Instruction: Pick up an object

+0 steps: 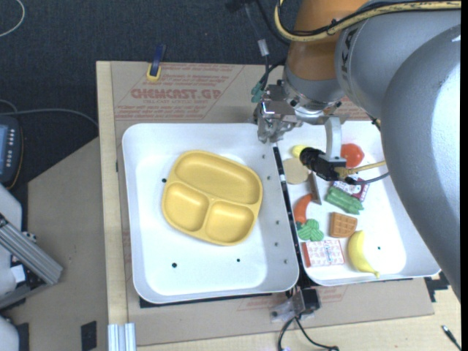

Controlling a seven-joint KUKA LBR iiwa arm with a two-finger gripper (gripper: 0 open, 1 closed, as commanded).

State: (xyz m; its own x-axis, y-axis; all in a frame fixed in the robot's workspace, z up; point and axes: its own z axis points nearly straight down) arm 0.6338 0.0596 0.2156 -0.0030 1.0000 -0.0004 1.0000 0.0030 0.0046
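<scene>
1. Grey arm [417, 86] with its orange band [329, 6] sweeps in from the right, closest to the lens, and ends at the pincer [272, 131]
2. That pincer hangs over the far end of the seam where the left bin [146, 218] and the right bin [409, 258] meet, above the rims and not over any object; whether it is wide or narrow I cannot tell from this angle
3. Step in hand, as I judge it: the approach, with no object chosen or grasped yet
4. Pickable things sit mostly in the right bin: a tan disc [295, 171] just below and right of the pincer, a tomato [352, 154] further right, a carrot [301, 209] by the seam, a waffle [341, 224] and a banana [362, 252] near the front
5. A yellow plate [212, 197] lies alone in the middle of the left bin, well apart from the pincer
6. Nearest candidate is the tan disc, but it lies flat, so gripping it looks awkward; the carrot or banana would likely give a better hold
7. Next move calls for shifting off the seam toward the front right, centring over one piece clear of its neighbours, then lowering straight down
</scene>
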